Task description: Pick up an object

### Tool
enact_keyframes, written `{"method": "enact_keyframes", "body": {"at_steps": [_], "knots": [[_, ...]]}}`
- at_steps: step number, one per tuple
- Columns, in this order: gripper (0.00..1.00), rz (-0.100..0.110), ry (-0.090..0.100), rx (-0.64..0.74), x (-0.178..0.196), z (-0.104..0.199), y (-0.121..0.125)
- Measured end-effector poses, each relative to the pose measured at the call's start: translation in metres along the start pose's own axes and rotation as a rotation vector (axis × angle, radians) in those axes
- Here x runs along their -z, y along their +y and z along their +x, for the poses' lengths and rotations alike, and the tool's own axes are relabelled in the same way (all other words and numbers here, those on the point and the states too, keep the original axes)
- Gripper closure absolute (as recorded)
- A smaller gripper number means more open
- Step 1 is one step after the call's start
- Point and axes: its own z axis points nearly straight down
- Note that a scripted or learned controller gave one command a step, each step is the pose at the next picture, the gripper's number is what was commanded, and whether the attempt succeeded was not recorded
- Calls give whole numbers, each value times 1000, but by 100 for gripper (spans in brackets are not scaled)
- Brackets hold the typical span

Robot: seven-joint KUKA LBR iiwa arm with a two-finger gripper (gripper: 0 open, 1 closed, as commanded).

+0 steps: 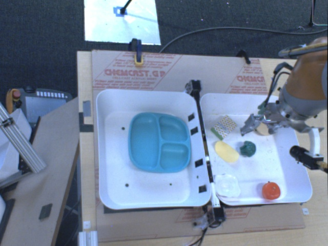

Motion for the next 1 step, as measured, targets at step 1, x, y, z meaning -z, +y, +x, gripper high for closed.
{"method": "enact_keyframes", "body": {"at_steps": [1], "knots": [[0, -12, -2, 2, 6, 0, 3]]}}
